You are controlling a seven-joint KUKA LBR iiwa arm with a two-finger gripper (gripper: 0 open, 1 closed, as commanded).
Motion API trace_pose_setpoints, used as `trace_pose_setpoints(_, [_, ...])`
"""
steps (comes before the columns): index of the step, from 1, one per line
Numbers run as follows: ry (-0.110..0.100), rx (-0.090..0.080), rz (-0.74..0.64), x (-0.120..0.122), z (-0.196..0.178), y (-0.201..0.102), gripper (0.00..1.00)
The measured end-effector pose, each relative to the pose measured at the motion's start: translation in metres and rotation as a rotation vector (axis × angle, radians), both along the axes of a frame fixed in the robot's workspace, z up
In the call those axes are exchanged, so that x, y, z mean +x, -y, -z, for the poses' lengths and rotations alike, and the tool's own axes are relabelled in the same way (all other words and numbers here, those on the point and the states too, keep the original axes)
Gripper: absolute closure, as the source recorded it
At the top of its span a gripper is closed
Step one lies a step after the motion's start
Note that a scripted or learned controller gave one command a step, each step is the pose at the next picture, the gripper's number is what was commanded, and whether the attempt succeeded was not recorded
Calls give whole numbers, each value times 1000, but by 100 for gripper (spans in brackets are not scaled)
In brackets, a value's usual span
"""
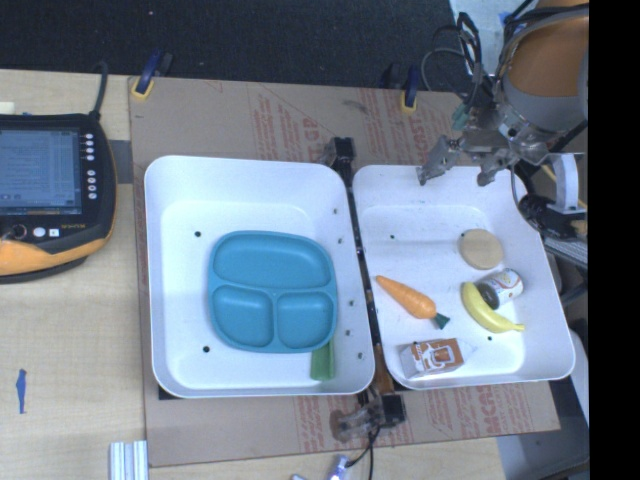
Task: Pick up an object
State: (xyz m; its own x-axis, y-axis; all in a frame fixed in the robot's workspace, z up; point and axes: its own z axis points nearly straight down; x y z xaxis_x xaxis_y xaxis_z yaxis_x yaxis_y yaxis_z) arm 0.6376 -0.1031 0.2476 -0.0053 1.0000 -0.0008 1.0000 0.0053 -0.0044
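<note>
End effector (462,172) spread open, holds nothing, hangs over far edge of right bin (400,198). Carrot (405,296), banana (487,308), cookie (481,249), carton (432,356) lie toward near edge. Risk: banana touches small can (503,286), closing fingers may catch both, or slip.

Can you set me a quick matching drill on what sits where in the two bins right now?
Things:
1. blue plate
2. carrot
3. banana
4. small carton

Places:
A. right bin, near front edge
B. left bin, middle
C. right bin, by the divider between bins
D. right bin, toward the right wall

Pairs: 1-B, 2-C, 3-D, 4-A
</note>
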Motion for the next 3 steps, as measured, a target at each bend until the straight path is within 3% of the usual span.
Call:
trace_pose_setpoints(1, [-1,-1,1,-68,84,43,0])
trace_pose_setpoints(2, [-1,-1,1,-85,95,91,0])
trace_pose_setpoints(3, [21,-10,-2,-109,135,102,0])
